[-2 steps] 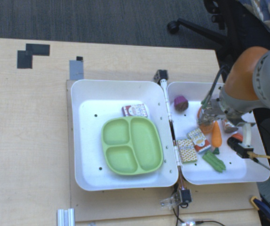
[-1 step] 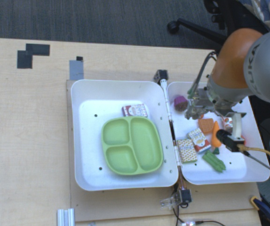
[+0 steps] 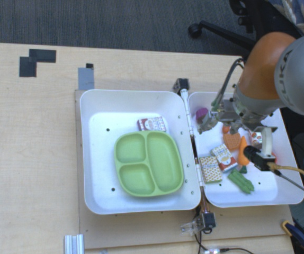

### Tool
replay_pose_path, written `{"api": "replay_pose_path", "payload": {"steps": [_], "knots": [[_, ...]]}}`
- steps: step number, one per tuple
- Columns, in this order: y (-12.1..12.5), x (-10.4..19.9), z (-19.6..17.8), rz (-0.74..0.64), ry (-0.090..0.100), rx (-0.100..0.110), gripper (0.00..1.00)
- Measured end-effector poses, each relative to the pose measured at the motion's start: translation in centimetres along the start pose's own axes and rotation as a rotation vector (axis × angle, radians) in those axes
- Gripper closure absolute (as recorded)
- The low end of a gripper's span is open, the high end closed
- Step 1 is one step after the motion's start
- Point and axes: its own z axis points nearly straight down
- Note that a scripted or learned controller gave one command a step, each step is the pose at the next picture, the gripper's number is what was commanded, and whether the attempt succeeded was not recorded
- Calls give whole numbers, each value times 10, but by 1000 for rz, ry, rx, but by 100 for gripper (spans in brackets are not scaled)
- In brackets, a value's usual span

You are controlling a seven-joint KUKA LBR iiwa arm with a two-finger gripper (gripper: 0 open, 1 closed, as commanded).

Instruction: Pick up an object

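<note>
Overhead slanted view of a pale wooden tabletop [image 3: 30, 157] bearing two shallow white bins set side by side. The left bin [image 3: 96, 157] contains a green three-compartment plate [image 3: 149, 163], lying flat near the bin's centre, and a small red-and-white packet [image 3: 152, 124] just beyond the plate's rim at 12 o'clock. The right bin [image 3: 284, 192] holds a cluster of small objects: a purple item [image 3: 200, 112] toward 10 o'clock, an orange piece [image 3: 231, 141] near the middle, a carrot-like orange object [image 3: 243, 155] beside it, a checkered packet [image 3: 210, 169] and a red-and-white packet [image 3: 223, 156] lying close together at 8 o'clock, and a green vegetable-shaped toy [image 3: 241, 181] at 6 o'clock. The grey arm [image 3: 300, 73], with its orange band [image 3: 266, 62], enters from 3 o'clock and hangs over the upper part of the right bin. The claw [image 3: 223, 118] sits above the objects between the purple item and the orange piece; whether it is wide or narrow cannot be told from this angle, and nothing is visibly held between its parts. Dark tape marks [image 3: 35, 61] lie on the tabletop at 10 o'clock
</note>
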Motion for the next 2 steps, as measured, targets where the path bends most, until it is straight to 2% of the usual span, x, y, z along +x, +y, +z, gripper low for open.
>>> {"api": "replay_pose_path", "payload": {"steps": [1,2], "knots": [[66,-57,99,1,-2,-3,0],[67,-56,87,-4,-1,0,100]]}}
